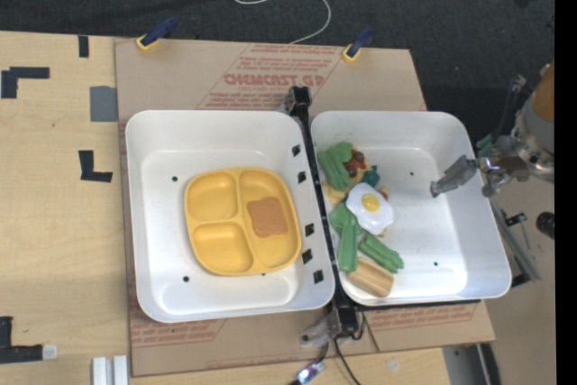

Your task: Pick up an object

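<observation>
Since toys are lying heaped against right bin's left wall, hand is hovering well apart over bare floor, carrying nothing; finger spread cannot tell. Yellow tray is sitting in left bin.

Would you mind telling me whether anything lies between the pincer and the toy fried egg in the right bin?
Nothing visible does: only bare white bin floor separates the pincer from the toy fried egg.

**Open floor on the right, clutter at the divider**

In the right bin the toy food pile crowds the wall shared with the left bin; its remaining floor lies bare. The yellow tray fills the left bin's middle, leaving bare margins around it.
</observation>
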`<state>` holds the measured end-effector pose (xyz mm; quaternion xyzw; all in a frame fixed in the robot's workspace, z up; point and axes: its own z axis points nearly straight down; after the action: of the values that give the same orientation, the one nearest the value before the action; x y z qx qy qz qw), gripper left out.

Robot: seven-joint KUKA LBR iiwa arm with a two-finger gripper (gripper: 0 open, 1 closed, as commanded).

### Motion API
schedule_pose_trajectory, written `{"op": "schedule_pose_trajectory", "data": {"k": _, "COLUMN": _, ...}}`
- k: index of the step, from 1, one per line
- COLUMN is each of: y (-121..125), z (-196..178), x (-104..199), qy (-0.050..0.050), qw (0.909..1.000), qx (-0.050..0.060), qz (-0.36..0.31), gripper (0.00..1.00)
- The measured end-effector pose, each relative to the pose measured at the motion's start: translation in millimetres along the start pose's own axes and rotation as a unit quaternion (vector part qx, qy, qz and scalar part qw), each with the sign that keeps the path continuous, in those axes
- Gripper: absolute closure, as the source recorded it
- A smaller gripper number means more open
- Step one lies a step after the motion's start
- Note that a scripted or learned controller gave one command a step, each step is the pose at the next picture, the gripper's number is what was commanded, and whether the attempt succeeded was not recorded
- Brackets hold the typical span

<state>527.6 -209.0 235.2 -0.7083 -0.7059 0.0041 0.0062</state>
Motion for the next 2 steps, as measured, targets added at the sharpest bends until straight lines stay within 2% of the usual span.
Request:
{"op": "schedule_pose_trajectory", "data": {"k": 1, "y": 3, "z": -8, "x": 1, "qy": -0.001, "qw": 1.0, "qx": -0.006, "qz": -0.002, "gripper": 0.0}}
{"op": "schedule_pose_trajectory", "data": {"k": 2, "y": 8, "z": 38, "x": -1, "qy": -0.001, "qw": 1.0, "qx": -0.005, "qz": -0.002, "gripper": 0.0}}
